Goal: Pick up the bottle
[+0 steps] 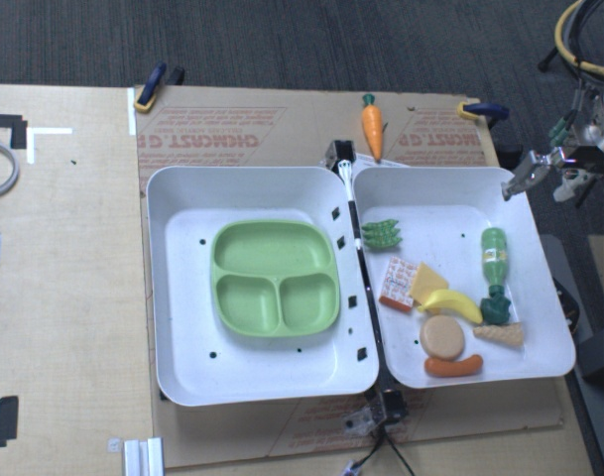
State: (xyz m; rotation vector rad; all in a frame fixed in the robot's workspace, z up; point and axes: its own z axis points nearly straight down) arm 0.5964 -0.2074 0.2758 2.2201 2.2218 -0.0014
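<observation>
My gripper (pixel 525 175) hangs at the far right, just outside the right bin's (pixel 421 201) upper right corner; whether it is open or closed cannot be determined. The bottle (pixel 494 256), green, lies lengthwise near the right wall of that bin, apart from my gripper. A banana (pixel 454 304) lies beside it. The left bin (pixel 182 266) contains a green divided tray (pixel 276 278).

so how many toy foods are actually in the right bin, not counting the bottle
7: pea pod upper left, cracker box, cheese wedge, banana, round bun, sausage near the front, cone below the bottle. Some may be hidden.
</observation>
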